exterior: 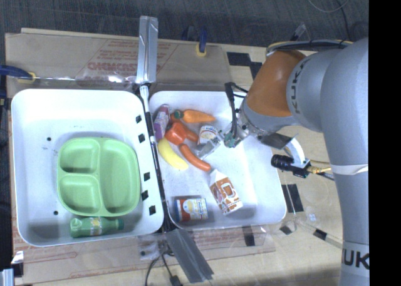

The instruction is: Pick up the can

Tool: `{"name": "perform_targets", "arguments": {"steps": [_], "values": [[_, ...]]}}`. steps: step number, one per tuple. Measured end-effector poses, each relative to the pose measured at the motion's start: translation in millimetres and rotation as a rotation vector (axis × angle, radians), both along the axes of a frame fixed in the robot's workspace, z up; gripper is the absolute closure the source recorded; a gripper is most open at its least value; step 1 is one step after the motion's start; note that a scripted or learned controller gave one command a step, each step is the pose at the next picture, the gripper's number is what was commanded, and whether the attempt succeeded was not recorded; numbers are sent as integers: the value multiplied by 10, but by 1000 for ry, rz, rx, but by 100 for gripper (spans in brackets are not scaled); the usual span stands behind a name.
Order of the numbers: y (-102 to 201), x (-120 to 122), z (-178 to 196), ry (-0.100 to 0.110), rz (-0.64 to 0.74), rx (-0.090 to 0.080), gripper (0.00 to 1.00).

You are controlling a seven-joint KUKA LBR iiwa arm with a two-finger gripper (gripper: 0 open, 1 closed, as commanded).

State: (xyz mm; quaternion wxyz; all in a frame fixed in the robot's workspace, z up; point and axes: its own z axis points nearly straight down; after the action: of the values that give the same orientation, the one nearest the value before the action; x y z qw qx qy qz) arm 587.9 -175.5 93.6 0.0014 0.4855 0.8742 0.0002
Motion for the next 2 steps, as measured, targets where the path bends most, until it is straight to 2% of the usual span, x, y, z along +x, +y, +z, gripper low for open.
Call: {"name": "perform_targets", "arguments": {"steps": [2], "values": [[-2,-5,-6,1,-1,0,0]]}}
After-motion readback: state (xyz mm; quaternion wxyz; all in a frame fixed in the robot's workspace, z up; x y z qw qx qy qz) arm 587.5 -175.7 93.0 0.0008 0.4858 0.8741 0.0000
